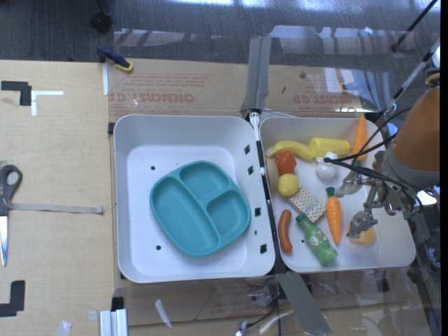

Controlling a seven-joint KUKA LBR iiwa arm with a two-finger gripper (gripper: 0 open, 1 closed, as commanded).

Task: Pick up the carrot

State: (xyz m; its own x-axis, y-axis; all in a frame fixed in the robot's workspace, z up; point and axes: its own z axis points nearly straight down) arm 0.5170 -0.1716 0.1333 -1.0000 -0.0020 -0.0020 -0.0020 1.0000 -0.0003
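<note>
Orange and tapered, the small plastic carrot with a green top [334, 217] lies in the right shallow white bin [392, 257], roughly at its middle, its green end pointing toward the far wall and its tip toward the near wall. It rests on the bin floor, free of any grip. Just left of it sits a speckled rectangular sponge-like block [306, 203], and below that a green plastic bottle with a white label [316, 239] lies slanted, its lower end near the carrot's tip. A red sausage-shaped toy [285, 230] lies further left, near the bin's left wall. Above these are a yellow lemon [288, 183], a red tomato [285, 162], a yellow banana [290, 148] and a yellow cylindrical block [329, 145]. A second, longer orange carrot-like piece [360, 137] leans along the far right part of the bin.

The metal two-finger pincer [364, 218] hangs over the right side of this bin, just right of the small carrot and apart from it; its tip is above a yellow-orange wedge-shaped piece [362, 237]. I cannot tell whether it is spread or pressed together.

The left shallow white bin [133, 187] holds a teal three-compartment plate [201, 207]. On the desk [56, 257] to the left lie grey-handled scissors [7, 201].
</note>
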